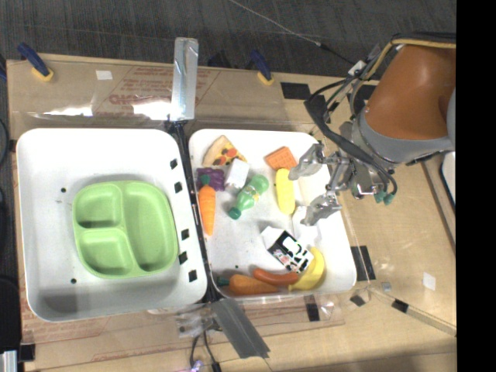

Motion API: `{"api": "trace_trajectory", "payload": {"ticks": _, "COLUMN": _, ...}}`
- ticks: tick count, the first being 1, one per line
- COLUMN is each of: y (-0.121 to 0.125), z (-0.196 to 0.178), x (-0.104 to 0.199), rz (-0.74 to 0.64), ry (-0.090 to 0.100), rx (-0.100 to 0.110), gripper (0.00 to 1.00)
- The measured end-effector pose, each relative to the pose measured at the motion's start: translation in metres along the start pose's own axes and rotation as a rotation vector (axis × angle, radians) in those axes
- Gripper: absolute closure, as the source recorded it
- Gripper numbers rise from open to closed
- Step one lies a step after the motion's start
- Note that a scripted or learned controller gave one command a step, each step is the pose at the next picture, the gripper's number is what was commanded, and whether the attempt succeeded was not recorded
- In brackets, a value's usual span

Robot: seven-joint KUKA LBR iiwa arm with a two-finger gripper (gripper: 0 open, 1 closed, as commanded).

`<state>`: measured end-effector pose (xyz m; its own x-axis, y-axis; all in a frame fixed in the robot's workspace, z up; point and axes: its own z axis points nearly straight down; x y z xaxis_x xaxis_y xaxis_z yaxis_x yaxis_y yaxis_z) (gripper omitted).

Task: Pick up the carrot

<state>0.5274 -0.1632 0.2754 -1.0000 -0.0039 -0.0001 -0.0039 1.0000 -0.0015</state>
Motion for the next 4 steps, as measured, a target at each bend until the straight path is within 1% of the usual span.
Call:
{"api": "trace_trajectory", "payload": {"ticks": 1, "y": -0.019, "z": 0.166, "x": 0.029, "rz": -0.063, "ry": 0.008, "rx": -0.005, "gripper": 0.0}}
{"api": "trace_trajectory", "payload": {"ticks": 2, "y": -0.016, "z": 0.153, "x": 0.025, "rz": -0.076, "ry": 0.001, "rx": -0.003, "gripper": 1.0}}
{"api": "trace_trajectory", "payload": {"ticks": 3, "y": 0.017, "z": 0.075, "x": 0.039, "rz": 0.031, "ry": -0.005, "rx": -0.001, "gripper": 1.0}}
{"api": "trace_trajectory", "payload": {"ticks": 4, "y": 0.069, "z": 0.021, "x": 0.049, "rz": -0.065, "ry": -0.005, "rx": -0.001, "gripper": 1.0}}
